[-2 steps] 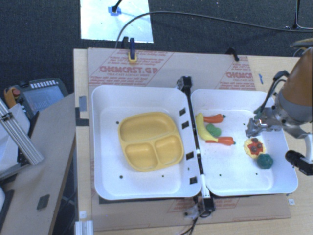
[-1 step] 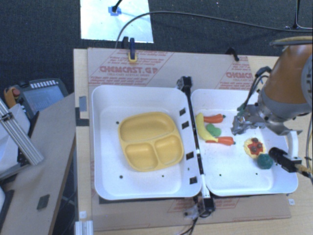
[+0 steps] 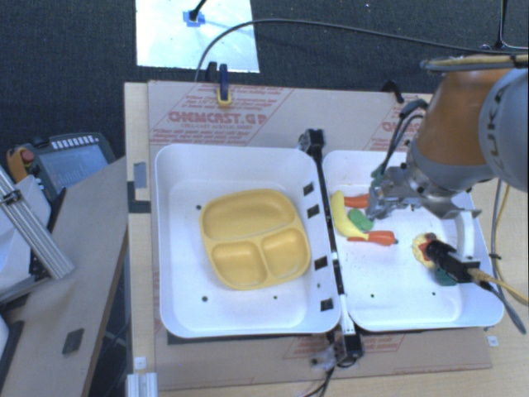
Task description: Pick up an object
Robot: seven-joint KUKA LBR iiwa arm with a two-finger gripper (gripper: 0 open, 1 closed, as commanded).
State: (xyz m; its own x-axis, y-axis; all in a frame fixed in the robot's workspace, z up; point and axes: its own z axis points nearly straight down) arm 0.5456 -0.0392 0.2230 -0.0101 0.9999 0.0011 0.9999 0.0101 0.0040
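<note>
A cardboard-topped bench over dark carpet carries two white bins: the left bin holds a yellow divided tray, the right bin toy food. The gripper hovers above a banana with green and orange pieces — grip state hidden; seemingly poised to pick.

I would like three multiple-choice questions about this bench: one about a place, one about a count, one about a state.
1. Where does the yellow tray lie?
A. left bin
B. right bin
C. on the floor

2. How many compartments does the tray have?
A. two
B. three
C. five

3. How does the tray sit?
A. upside down
B. on its edge
C. open side up

Answers: 1 A, it rests in the left bin. 2 B, one long compartment and two smaller ones. 3 C, its hollows face upward.
</note>
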